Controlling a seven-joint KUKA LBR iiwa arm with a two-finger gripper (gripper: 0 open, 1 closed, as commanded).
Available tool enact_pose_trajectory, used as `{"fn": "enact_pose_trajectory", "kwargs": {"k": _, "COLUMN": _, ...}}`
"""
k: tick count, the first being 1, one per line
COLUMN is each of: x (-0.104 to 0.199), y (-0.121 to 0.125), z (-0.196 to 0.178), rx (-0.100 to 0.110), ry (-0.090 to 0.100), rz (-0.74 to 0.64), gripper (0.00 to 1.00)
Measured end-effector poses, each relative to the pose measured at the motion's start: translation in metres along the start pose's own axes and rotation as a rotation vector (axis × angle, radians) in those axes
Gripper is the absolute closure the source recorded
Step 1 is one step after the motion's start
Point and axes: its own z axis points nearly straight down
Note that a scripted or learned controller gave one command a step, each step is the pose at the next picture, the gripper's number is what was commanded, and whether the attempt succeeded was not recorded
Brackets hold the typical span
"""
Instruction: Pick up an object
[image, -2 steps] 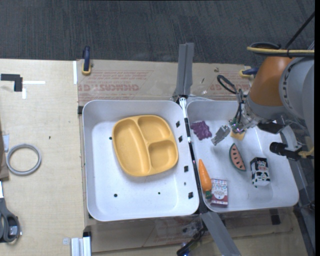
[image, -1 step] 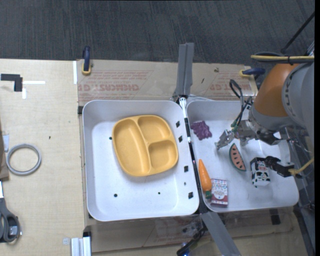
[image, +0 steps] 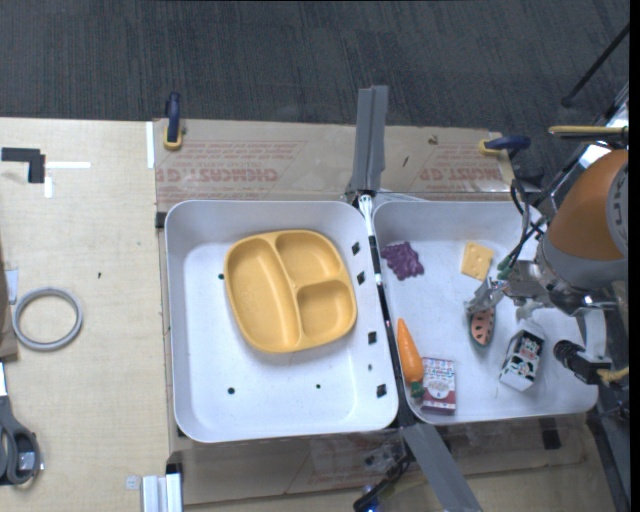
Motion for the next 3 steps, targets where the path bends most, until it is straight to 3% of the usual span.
{"fn": "enact_pose_trajectory", "kwargs": {"k": 1, "x": 0.000, "y": 0.000, "z": -0.009, "rx": 0.001, "ry": -0.001, "rz": -0.003, "gripper": 1.00}}
{"fn": "enact_pose_trajectory", "kwargs": {"k": 2, "x": 0.063, "y": -0.041, "z": -0.170, "rx": -0.002, "ry": -0.001, "rz": -0.372, "gripper": 1.00}}
{"fn": "enact_pose_trajectory", "kwargs": {"k": 3, "x": 0.087, "y": -0.025, "z": -0.165, "rx": 0.000, "ry": -0.001, "rz": -0.229, "gripper": 1.00}}
